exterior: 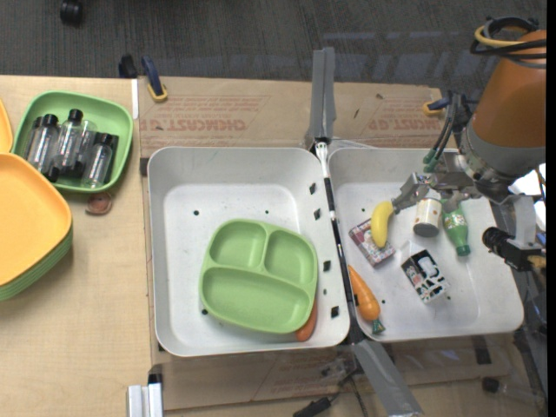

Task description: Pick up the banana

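Camera view shows the short, curved yellow banana (380,222) lying in the right white bin (486,320), right of centre frame, just left of the gripper (426,200), whose fingers' state I cannot tell; it looks light, smooth, somewhat soft, best pinched across its middle.

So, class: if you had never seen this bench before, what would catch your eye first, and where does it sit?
Probably the green divided plate, which lies in the left bin. Next comes the yellow banana in the right bin, beside a small packet, with the gripper hovering close to its right. The orange plates stacked at the far left of the bench also stand out.
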{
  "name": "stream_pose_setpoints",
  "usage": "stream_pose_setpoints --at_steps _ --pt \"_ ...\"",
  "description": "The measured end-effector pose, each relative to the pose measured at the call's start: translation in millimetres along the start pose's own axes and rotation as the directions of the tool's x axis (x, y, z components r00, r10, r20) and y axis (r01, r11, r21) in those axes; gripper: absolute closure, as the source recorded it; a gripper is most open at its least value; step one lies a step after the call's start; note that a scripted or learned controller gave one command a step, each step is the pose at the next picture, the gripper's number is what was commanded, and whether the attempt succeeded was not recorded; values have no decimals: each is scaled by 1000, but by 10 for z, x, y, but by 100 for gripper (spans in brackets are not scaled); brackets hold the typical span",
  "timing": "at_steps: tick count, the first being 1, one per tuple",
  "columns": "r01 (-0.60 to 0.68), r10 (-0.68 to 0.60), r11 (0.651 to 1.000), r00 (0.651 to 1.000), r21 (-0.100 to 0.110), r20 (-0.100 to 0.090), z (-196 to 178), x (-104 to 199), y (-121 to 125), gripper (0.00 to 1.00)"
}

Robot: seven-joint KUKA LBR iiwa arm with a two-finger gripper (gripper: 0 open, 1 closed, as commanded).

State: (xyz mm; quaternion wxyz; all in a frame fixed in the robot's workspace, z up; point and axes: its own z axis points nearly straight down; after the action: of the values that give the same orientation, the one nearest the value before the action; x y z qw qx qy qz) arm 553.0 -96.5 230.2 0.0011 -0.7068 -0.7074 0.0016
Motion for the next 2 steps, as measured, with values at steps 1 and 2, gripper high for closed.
stream_pose_setpoints --at_steps 1,2 --pt "-6 6 1000 1000 -1 0 986 -116 425 0" --pt "52 -52 999 999 -13 -1 1327 -168 269 0"
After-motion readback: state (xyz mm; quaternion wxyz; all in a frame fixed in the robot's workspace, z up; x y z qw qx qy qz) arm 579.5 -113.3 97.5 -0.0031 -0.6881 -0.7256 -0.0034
